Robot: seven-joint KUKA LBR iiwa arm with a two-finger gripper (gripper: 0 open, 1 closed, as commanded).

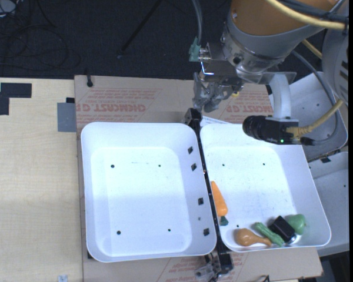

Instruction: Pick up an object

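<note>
We see the right bin (294, 181) holding all the loose items, gathered along its near edge and left wall. The orange carrot-like piece (218, 198) lies against the left wall of that bin, just beside the divider between the two bins. Its long axis runs almost straight along that wall, tilted slightly, with the narrower end pointing away from us toward the far side and the broader end nearer us. It is smooth, bright orange and tapered, and a small dark teal bit (223, 220) sits at its near end.

Along the near rim of the same bin we find a tan, pear-shaped object (247, 237) lying with its long axis roughly across the bin, its thin end pointing right. Just beside it a green elongated piece (269, 233) lies at a slant, running from upper left to lower right. A black blocky item (282, 228) rests touching it, and a rounded green object (296, 222) sits beside that, nearest the right corner.

The left bin (141, 192) sits alongside on the worktop (29, 175).

The end effector (208, 100) hangs above the far edge of the bins, near the top of the divider, well apart from all the items. We cannot tell how its fingers stand, since they blur against the cardboard behind them. Nothing is visibly held.
</note>
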